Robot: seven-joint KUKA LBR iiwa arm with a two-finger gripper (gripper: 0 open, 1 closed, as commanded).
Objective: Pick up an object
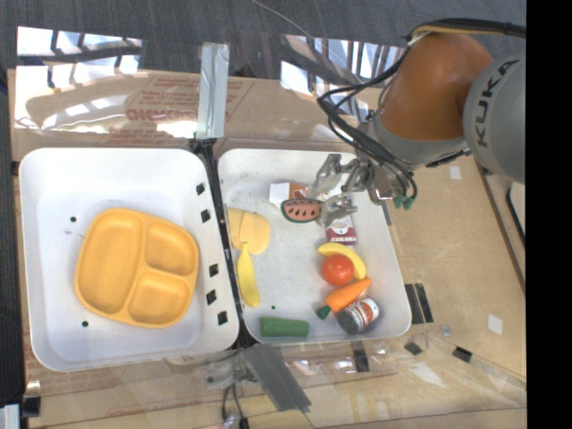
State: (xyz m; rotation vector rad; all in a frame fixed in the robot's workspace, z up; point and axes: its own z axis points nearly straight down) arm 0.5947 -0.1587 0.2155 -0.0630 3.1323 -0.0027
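My gripper (pixel 329 192) hangs over the upper middle of the right bin (pixel 393 266), open, with nothing between its fingers. A watermelon slice (pixel 302 209) lies just left of it, and a small red and white carton (pixel 340 232) lies just below it. A white block (pixel 280 191) sits further left. Lower in the same bin are a banana (pixel 346 256), a red tomato (pixel 336 272), a carrot (pixel 347 295), a small can (pixel 359 315) and a green cucumber (pixel 284 327). A yellow spoon (pixel 246 250) lies along the bin's left side.
The left bin (pixel 45 186) holds a yellow divided plate (pixel 134 264). A black divider (pixel 214 239) runs between the bins. Cables (pixel 349 105) loop beside the arm's orange band (pixel 438 83), above the right bin's far edge. Cardboard lies behind the bins.
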